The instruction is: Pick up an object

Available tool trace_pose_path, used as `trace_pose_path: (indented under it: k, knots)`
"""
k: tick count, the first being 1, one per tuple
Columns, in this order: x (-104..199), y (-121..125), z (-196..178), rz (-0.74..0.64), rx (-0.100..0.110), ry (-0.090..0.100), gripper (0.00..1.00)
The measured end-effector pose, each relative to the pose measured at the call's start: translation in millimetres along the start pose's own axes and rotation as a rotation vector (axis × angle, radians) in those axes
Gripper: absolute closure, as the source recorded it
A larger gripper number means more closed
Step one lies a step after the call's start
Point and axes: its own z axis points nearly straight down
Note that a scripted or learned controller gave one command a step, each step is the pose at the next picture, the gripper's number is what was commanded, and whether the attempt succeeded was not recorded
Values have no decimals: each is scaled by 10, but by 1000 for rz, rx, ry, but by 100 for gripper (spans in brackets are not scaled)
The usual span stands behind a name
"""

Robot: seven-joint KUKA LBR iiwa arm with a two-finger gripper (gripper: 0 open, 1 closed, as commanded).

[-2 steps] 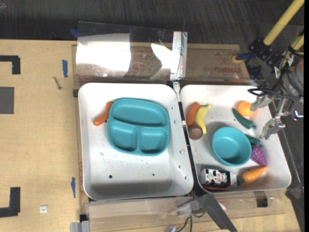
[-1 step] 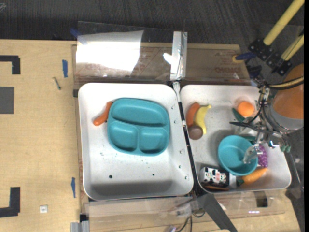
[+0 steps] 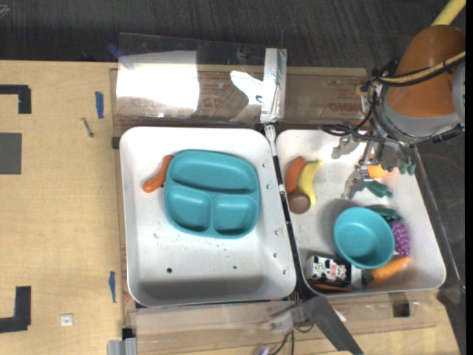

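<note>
so the arm is in over the right bin point(image 3: 432, 220) from the right side, and the gripper point(image 3: 360, 170) is hanging down near the back of that bin. honestly can't tell how the gripper is set from this angle, it's a tangle of metal bits and cables. nothing visibly between them, so i'd say nothing is picked yet. looks like the approach / lining-up step, not the lift.

candidates in the right bin: a banana point(image 3: 309, 181) lying next to an orange sausage-shaped toy point(image 3: 294, 172) by the left wall, with a small brown round thing point(image 3: 298, 203) just below them. there's a small orange piece point(image 3: 376, 171) and a green piece point(image 3: 380, 189) right beside the gripper, those look like the closest targets. further forward a teal bowl point(image 3: 362, 237), something purple point(image 3: 400, 237) tucked against its right side, a carrot point(image 3: 389, 268) in front of it, and a black and white box point(image 3: 329, 271) at the front edge.

left bin point(image 3: 140, 198) has a teal divided plate point(image 3: 211, 192) and an orange toy point(image 3: 155, 177) poking out from its left edge, well away from the arm.

next move, my guess: drop straight onto the orange or green piece. they're small and close together, so it needs to centre on one or it'll just nudge both.
</note>
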Motion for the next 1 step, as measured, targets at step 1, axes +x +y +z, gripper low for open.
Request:
trace_pose_path:
  k: [1]
  knots:
    - [16, -584, 739, 19, 4, 11, 0]
